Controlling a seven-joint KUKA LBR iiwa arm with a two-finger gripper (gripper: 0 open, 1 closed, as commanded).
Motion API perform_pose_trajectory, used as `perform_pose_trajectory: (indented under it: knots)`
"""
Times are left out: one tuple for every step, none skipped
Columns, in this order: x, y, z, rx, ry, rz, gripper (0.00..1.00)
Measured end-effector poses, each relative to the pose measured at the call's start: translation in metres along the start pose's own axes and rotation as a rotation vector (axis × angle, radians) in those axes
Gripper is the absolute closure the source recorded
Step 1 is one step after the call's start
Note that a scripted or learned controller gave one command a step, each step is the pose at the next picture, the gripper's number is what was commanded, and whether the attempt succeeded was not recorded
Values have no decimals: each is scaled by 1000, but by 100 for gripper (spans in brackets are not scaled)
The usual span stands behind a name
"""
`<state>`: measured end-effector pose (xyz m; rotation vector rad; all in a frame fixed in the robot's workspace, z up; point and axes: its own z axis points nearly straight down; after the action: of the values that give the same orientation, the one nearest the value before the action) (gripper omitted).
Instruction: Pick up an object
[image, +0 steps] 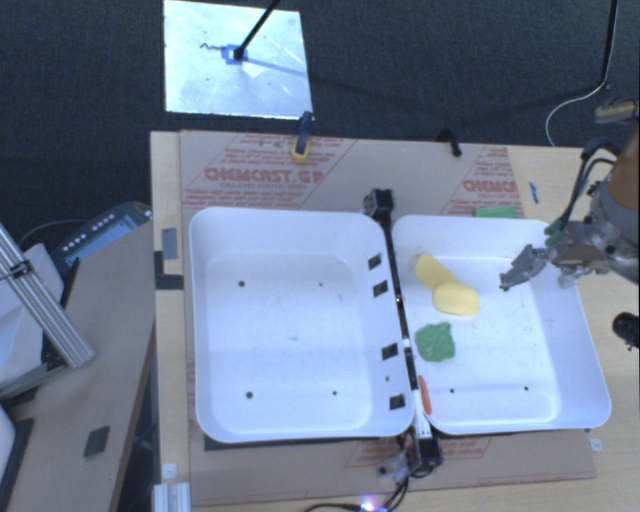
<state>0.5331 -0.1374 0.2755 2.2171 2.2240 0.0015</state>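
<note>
Right bin (575, 385): three small things, all in its left half. Two yellow pieces touching end to end, a paler yellow piece (432, 269) upper-left, a deeper yellow lump (456, 299) lower-right of it. Together a short line slanting from upper-left to lower-right. Green crumpled lump (435, 342) just below, apart from the yellow pair, close to the divider between bins. Small orange sliver (425, 394) lower still, against the bin's left wall.

Left bin (215, 400): bare white floor with a few dark spots.

Gripper (519, 272) in from the right, over the right bin's upper-middle, fingers angled down and leftward. Nothing visible between the fingers. Finger spacing too small and blurred to read; open or closed not determinable. Height above the bin floor likewise unclear.

Key relation: nearest candidate, the deeper yellow lump, lying left and slightly below the fingertips in the view, near but not touching. Paler yellow piece also left, roughly level with the tips, a little farther. Green lump farther down-left.

Judgement: approach stage, no grasp made. Next move probably a short leftward travel, then descent. Long axis of the yellow pair running diagonally, so a grip across that diagonal likely cleaner. Risk: two yellow pieces touching, one liable to be nudged away or both caught together.
</note>
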Motion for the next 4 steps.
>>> perform_pose_trajectory:
  knots:
    - [0,1,-11,-3,0,-3,100]
    - [6,-37,-221,-21,-4,-2,100]
    - [-32,-25,-263,-8,-4,4,100]
    - [20,-32,-60,15,4,-2,100]
